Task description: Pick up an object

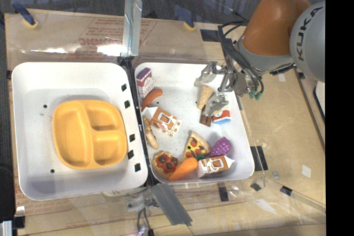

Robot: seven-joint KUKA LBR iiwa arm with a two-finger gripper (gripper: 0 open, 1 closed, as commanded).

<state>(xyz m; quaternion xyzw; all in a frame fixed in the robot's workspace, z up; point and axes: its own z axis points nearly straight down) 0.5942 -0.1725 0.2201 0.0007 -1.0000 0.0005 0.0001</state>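
On my feed the arm (310, 36) is smooth grey casing with "KUKA" in dark letters along its side. Above the wrist sits a broad rounded orange band (274, 22). Black cables loop out beside it and trail toward the tool (218, 91), a small cluster of bare silvery metal parts with a spot of green at one side.
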